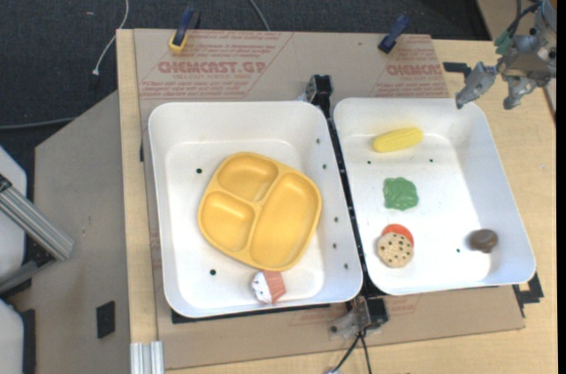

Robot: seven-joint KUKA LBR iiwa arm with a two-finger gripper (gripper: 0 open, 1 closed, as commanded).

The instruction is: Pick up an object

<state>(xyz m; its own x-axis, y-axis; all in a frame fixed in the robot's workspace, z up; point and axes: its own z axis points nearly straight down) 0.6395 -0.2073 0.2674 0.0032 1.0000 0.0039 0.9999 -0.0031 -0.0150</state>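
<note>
You see a tan bench top bearing two white bins side by side: left bin, right bin, rims touching. Blue clamps sit at the far edge, one left, one right.

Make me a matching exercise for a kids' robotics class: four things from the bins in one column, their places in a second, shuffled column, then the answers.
Things:
1. yellow divided plate
2. corn cob
3. cookie
4. brown lump

Places:
A. right bin, near its right wall
B. left bin, middle
C. right bin, far end, beyond the green piece
D. right bin, near end, just this side of the green piece

Pairs: 1-B, 2-C, 3-D, 4-A
</note>
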